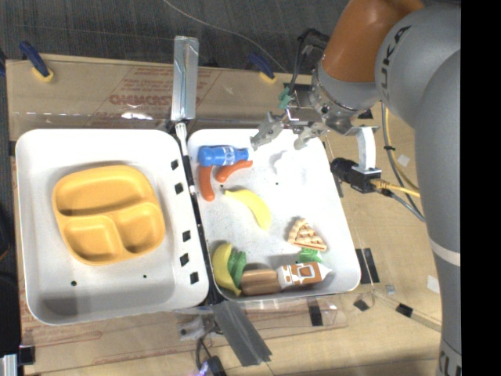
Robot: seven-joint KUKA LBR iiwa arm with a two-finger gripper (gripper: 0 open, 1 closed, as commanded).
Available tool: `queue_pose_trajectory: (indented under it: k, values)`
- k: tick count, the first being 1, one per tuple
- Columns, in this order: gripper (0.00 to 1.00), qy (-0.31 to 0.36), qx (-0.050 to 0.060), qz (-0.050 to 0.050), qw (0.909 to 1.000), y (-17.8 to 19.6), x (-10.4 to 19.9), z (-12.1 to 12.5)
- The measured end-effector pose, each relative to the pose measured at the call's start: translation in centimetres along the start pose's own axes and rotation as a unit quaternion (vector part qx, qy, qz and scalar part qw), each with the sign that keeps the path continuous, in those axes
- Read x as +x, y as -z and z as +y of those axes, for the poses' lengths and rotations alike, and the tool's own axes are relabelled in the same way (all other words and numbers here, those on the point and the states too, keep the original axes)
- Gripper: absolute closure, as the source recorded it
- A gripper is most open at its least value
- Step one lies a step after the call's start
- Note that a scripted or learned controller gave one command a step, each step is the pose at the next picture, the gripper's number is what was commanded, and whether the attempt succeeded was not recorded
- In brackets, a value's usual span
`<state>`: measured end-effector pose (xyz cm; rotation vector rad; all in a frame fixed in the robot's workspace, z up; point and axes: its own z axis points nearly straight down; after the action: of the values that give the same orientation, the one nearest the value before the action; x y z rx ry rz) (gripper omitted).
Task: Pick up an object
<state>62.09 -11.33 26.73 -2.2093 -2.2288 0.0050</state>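
Two spread fingers (284, 135) beside blue bottle (220, 156)

The bench (407, 210) shows its tan, cardboard-like top, and two shallow white bins sit side by side on it, touching along the middle. The left bin (31, 233) lies beside the right bin (333, 210). Blue clamps (35, 61) grip the bench's far edge.
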Motion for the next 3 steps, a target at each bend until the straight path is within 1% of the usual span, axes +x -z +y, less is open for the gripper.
queue_pose_trajectory:
  k: [1, 2, 3]
  values:
    - [0.00, 0.030, 0.004, 0.001, 0.9995, -16.3, 1.1, -8.5]
    - [0.00, 0.047, -0.001, 0.000, 0.9989, -17.6, 0.3, -0.5]
    - [1.00, 0.049, -0.001, 0.000, 0.9988, -16.6, 0.3, -0.5]
